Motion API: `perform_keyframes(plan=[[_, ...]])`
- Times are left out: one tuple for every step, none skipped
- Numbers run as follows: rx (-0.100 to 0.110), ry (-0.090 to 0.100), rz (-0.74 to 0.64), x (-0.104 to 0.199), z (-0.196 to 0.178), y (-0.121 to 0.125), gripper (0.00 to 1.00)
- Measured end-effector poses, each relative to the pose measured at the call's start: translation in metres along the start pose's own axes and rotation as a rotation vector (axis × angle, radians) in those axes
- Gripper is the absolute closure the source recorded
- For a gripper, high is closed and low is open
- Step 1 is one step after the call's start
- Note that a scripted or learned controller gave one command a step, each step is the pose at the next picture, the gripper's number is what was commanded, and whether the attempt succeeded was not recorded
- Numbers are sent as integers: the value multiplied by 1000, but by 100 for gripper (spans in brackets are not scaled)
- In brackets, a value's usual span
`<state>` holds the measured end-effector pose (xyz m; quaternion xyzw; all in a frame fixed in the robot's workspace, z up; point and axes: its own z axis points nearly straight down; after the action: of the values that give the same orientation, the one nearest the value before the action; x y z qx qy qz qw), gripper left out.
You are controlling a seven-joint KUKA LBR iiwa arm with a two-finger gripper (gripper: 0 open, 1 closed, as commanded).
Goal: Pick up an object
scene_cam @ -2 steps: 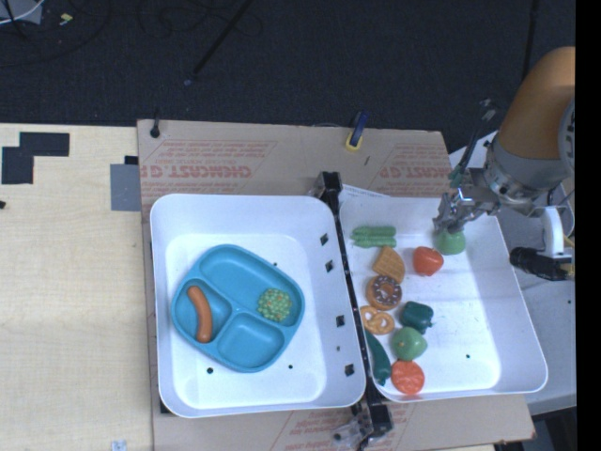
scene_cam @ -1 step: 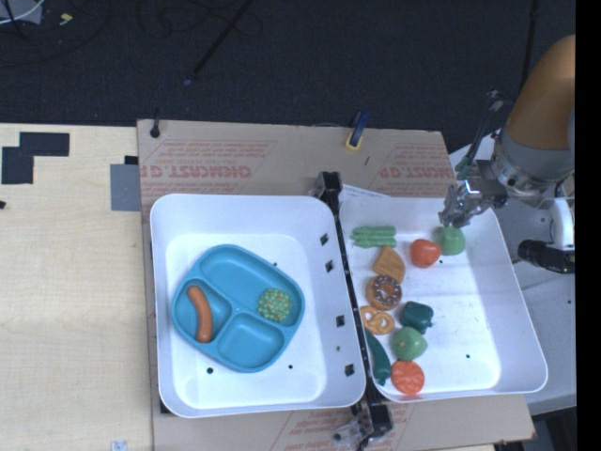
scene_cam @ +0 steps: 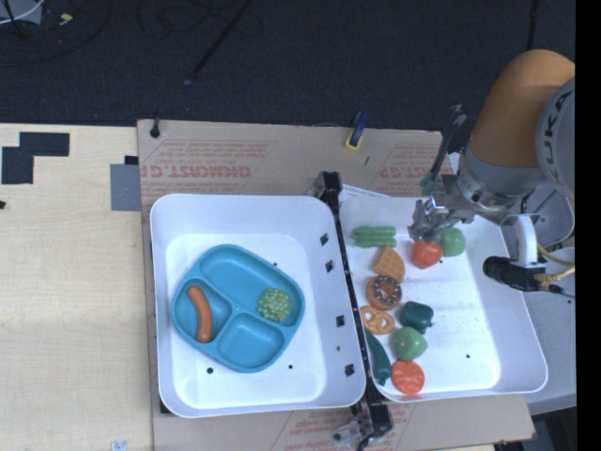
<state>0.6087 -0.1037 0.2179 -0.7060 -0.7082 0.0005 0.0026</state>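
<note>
Even, soft overhead light brightens the white bins (faint shadows), picture slightly blurred throughout.

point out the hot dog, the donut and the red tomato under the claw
hot dog (scene_cam: 199,313), camera view, middle of the sausage
donut (scene_cam: 383,292), camera view, its frosted ring
red tomato (scene_cam: 425,254), camera view, its top

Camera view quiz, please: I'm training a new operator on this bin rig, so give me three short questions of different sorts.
1. True or false: the hot dog lies in the blue divided plate in the left bin.
2. Which toy lies right under the gripper? A) chocolate donut B) red tomato C) pretzel
3. Fill in: the peas sit in the plate's ____ compartment, as the camera sees it.

Key: 1 true; 2 B; 3 right.
</note>
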Motion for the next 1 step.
perform_keyframes(plan=[[-1,-1,0,42,-6,-11,100]])
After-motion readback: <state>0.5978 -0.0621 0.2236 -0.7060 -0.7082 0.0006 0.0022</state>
